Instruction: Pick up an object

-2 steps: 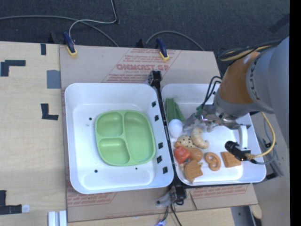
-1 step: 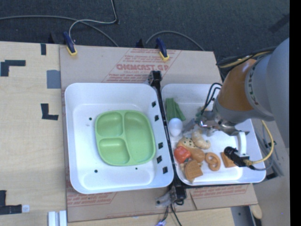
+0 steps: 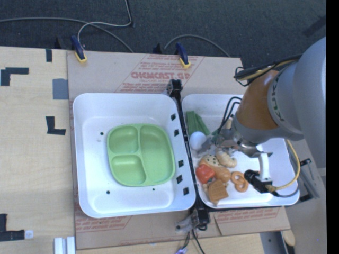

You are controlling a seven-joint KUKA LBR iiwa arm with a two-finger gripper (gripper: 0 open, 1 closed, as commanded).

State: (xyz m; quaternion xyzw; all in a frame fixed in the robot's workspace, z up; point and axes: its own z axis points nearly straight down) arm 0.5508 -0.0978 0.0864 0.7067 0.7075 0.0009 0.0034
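The right bin holds a pile of toy food: a green leafy piece, a white egg, a spotted cookie, a pale potato-shaped piece, a red-orange piece, a pretzel and a brown bread piece. My gripper hangs low over the middle of this bin, just above the potato-shaped piece and right of the egg. The wrist hides its fingertips.
The left bin holds a green divided plate. A black divider runs between the bins. The grey arm with its orange band covers the right bin's upper right. Cables lie along the right bin's near right edge.
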